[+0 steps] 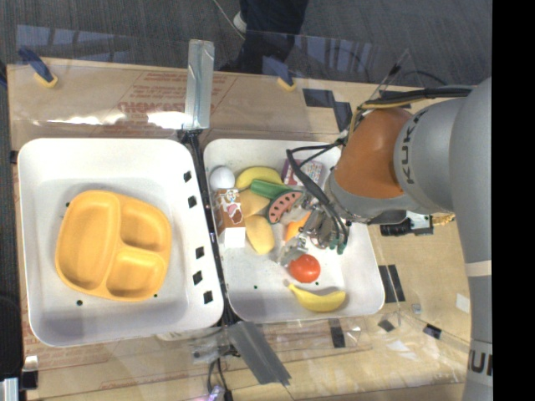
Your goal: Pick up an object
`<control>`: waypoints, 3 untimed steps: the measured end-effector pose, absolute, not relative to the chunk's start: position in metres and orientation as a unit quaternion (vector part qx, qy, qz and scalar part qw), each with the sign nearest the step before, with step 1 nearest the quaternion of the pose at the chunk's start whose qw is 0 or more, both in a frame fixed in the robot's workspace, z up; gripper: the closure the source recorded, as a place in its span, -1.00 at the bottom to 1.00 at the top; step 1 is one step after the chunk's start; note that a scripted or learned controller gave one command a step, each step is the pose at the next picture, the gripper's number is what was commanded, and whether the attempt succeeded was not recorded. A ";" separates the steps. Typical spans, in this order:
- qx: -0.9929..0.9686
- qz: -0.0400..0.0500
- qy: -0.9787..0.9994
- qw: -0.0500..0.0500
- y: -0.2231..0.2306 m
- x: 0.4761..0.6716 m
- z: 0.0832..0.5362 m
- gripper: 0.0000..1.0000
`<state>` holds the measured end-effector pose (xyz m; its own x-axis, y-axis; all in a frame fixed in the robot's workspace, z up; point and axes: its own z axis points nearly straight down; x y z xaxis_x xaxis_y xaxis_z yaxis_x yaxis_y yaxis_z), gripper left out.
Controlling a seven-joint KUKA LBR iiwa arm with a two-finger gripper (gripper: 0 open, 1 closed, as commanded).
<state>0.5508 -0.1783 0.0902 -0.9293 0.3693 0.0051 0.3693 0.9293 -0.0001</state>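
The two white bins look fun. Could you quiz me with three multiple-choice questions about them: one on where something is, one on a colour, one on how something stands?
1. Where does the yellow divided tray lie?
A. left bin
B. right bin
C. on the bench outside the bins

2. What colour is the round tomato-like toy under the gripper?
A. blue
B. red
C. white

3. How does the banana lie?
A. hanging in the air
B. inside the tray
C. flat on the right bin's floor, near its front rim

Answers: 1 A, the tray covers much of the left bin. 2 B, it is clearly red. 3 C, it rests below the red toy.
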 end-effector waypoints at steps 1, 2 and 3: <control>-0.240 0.000 -0.971 0.001 -0.157 0.584 0.090 -1.00; -0.226 0.000 -0.974 0.004 -0.142 0.575 0.089 -1.00; -0.501 0.002 -0.866 0.005 -0.117 0.568 0.088 -1.00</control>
